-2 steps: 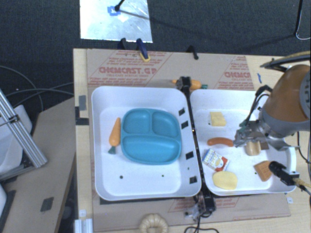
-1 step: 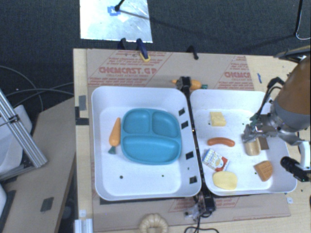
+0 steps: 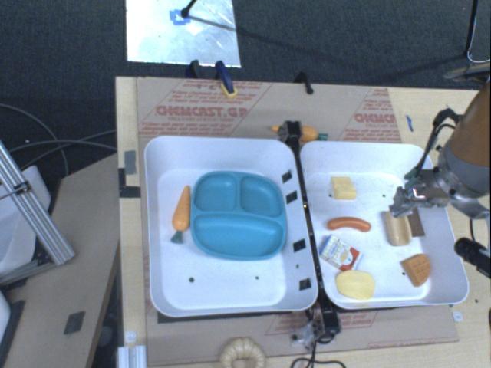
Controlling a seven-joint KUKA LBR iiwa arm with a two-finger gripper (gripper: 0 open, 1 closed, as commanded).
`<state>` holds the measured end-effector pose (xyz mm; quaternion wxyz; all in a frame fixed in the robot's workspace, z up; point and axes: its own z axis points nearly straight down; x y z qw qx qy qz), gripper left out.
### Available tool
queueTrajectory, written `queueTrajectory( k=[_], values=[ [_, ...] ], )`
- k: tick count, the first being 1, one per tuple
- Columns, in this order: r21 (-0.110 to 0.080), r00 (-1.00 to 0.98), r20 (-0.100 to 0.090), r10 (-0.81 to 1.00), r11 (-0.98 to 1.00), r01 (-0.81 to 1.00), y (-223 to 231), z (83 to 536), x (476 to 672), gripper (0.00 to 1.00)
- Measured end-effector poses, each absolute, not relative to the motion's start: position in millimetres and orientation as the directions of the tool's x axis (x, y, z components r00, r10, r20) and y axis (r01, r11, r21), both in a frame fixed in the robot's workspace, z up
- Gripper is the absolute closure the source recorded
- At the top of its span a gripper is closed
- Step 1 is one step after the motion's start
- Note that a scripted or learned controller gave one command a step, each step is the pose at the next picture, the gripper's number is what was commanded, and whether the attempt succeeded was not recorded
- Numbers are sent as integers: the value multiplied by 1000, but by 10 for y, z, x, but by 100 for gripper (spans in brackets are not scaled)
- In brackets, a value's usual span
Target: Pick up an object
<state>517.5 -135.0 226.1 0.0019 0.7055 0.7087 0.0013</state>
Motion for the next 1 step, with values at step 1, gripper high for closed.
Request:
queueTrajectory(
  k=[1],
  values=[
    [4,-10,1,1000,10,1000,-802,2274,5514,100]
  ],
)
